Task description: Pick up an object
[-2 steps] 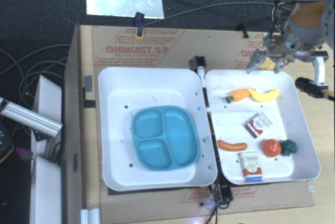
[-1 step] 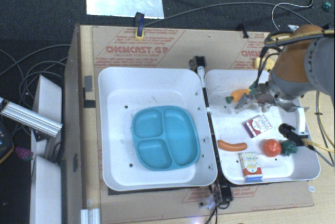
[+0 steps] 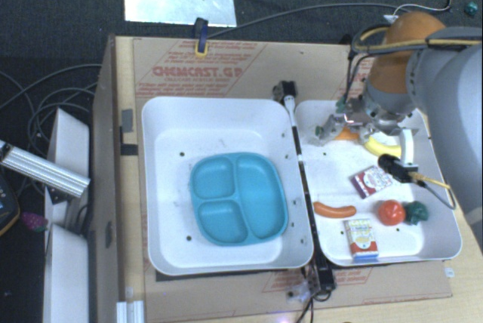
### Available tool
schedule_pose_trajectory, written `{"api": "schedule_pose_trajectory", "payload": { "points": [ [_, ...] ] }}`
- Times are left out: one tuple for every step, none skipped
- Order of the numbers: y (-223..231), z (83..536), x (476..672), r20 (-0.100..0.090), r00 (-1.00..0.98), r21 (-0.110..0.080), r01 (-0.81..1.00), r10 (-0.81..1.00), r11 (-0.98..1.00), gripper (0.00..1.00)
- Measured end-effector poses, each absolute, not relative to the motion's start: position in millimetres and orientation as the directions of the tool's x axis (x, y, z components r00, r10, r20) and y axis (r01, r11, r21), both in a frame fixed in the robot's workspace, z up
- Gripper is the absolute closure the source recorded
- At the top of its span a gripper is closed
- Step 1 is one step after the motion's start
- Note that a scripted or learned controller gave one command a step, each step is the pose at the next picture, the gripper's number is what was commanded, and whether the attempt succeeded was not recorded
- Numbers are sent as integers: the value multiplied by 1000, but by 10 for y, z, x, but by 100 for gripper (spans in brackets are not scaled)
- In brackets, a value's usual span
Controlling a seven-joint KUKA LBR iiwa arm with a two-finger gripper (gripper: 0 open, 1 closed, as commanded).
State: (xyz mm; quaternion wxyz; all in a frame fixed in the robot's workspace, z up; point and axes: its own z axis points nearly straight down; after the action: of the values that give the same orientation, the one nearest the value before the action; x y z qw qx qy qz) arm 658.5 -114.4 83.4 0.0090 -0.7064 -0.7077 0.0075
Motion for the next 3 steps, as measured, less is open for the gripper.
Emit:
{"api": "schedule_pose_trajectory", "payload": {
  "points": [
    [-1248,995,6652,1,-1,-17,1000,1000,1,0],
    [-1241,1070,6619,6,-3,-36,999,1000,4,100],
    [-1650,1235,5877,-2,0,1,1000,1000,0,100]
  ]
}}
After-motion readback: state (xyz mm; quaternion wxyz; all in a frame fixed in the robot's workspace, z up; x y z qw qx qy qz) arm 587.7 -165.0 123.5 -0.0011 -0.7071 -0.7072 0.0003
